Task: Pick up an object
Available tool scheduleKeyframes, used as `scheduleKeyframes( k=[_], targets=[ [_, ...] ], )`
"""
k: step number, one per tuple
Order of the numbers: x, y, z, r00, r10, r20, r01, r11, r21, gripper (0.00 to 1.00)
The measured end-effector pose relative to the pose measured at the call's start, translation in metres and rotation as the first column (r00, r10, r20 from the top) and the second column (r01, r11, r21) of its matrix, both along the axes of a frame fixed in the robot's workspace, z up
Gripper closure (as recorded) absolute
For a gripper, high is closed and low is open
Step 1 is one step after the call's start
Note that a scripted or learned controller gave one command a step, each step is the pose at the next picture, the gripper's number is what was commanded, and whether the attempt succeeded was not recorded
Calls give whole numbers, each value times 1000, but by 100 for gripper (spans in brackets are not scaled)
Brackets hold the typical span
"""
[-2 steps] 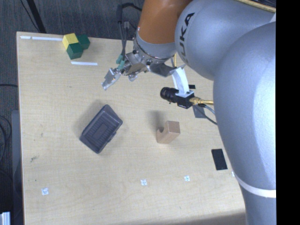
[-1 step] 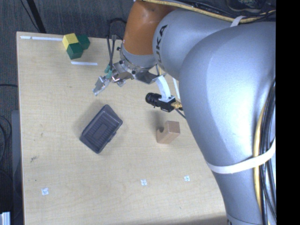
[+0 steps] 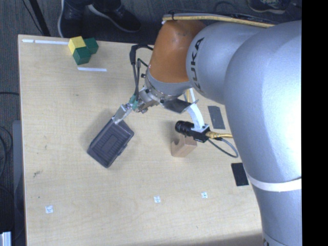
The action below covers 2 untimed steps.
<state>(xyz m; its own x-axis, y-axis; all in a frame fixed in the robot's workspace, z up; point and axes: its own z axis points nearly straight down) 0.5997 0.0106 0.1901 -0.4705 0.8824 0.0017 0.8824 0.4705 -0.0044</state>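
A dark grey ribbed rectangular pad (image 3: 109,143) lies flat and slanted on the light wooden bench top (image 3: 61,178), left of centre. My gripper (image 3: 123,114) reaches down-left from the grey arm with its orange band (image 3: 171,53), and its tip sits right at the pad's upper right corner. Nothing shows in its grasp. A small tan wooden block (image 3: 183,147) rests right of the pad, under the arm's black cable fitting (image 3: 190,129). Yellow and green cubes (image 3: 82,49) sit together at the far left corner.
The arm's bulk covers the right side of the bench. Two flat black rectangles (image 3: 217,117) (image 3: 239,174) lie near it. A white strip (image 3: 92,69) lies below the cubes. Small markers (image 3: 157,199) dot the front.
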Motion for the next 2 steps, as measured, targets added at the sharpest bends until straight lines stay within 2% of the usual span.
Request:
scheduleKeyframes(
  k=[1, 2],
  targets=[
    [20, 1, 1, 975, 222, 4, -222, 975, 0, 0],
    [32, -8, 1, 886, 464, 5, -464, 886, -1, 0]
  ],
)
